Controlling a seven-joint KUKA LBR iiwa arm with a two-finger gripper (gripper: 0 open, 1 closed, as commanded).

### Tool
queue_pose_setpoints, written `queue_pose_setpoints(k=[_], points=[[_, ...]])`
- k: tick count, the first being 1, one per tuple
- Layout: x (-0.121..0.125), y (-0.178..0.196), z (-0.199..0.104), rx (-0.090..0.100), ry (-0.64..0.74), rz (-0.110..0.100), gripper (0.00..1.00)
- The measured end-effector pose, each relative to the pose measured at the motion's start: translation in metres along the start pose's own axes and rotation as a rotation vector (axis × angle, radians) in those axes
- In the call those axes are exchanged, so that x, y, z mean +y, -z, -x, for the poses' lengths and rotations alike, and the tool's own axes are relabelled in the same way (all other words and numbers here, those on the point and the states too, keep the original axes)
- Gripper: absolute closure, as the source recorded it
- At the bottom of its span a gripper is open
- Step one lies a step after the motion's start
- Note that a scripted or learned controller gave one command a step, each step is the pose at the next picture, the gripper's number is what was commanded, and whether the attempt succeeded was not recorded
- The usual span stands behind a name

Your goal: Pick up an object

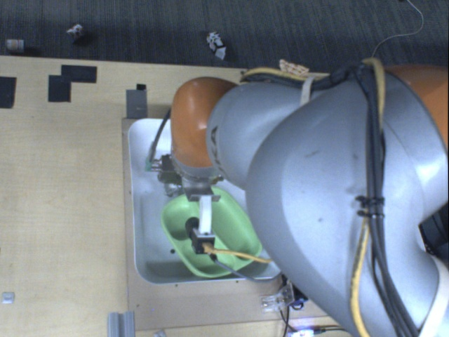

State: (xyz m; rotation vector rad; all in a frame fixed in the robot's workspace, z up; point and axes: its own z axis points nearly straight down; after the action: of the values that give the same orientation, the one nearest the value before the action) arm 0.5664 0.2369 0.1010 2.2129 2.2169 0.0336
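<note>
Bowl (235,225), pale green, lies in the bin (142,188) toward its lower wall in the view, its longer axis seeming to slant from the view's left down to the right. The arm (316,188) reaches over the bin and hangs its jaws right above the bowl's hollow, a little left of its middle; whether they are wide or narrow I cannot tell. By that, the pick likely calls for a straight drop, nudged toward the rim.

Grey arm (323,188) reaches in from right; end effector (189,187) points straight down.
</note>
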Motion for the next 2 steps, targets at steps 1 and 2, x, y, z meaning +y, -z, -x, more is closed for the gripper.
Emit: queue_pose_setpoints(k=[1,2], points=[[-0.067,0.085,-0.002,-0.001,0.004,-0.014,1.00],[-0.023,0.129,0.001,-0.007,0.003,-0.019,1.00]])
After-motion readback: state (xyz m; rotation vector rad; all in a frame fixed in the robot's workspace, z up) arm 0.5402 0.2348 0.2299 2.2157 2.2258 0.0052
